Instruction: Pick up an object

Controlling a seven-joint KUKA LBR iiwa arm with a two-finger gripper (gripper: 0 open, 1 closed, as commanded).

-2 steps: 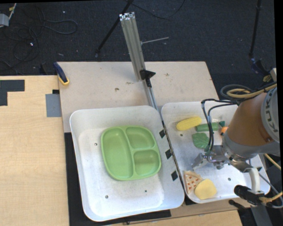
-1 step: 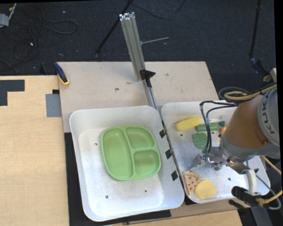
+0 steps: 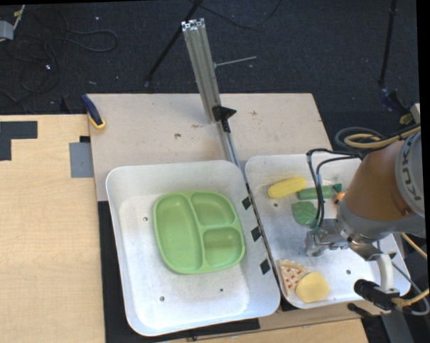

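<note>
The green toy (image 3: 303, 213) lies in the right bin (image 3: 334, 290), just up-left of the gripper (image 3: 319, 243), with the yellow corn (image 3: 287, 187) further up, and whether that claw is clenched or released can't be told.

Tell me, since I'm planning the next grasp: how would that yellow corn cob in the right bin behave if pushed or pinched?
The corn cob looks rounded and elongated, so a sideways push would probably roll it. It appears to be smooth moulded plastic, likely light and stiff, so it may slip out of a pinch.
</note>
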